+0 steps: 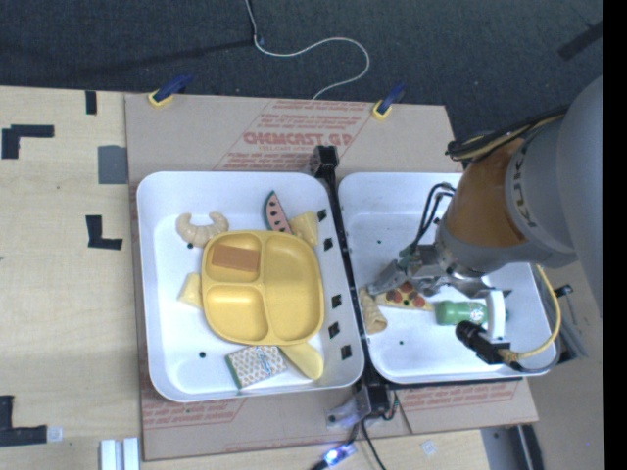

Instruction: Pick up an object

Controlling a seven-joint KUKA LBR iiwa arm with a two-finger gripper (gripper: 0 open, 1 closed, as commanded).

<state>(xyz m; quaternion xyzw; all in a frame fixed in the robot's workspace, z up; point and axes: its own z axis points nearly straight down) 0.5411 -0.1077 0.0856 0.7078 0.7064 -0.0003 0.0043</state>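
Gripper [392, 284] low in the right bin [392, 213], over a red-dotted pizza slice [404, 298]; jaw state cannot be told.

- The arm [549, 194] runs off the right edge, so its upper links are cut away.
- The gripper [392, 284] is too small and blurred against the clutter to read its fingers.
- The yellow divided plate [263, 288] hides most of a yellow piece [306, 360] beneath its lower rim.
- The green object [458, 312] lies partly under the wrist; its kind is unclear.
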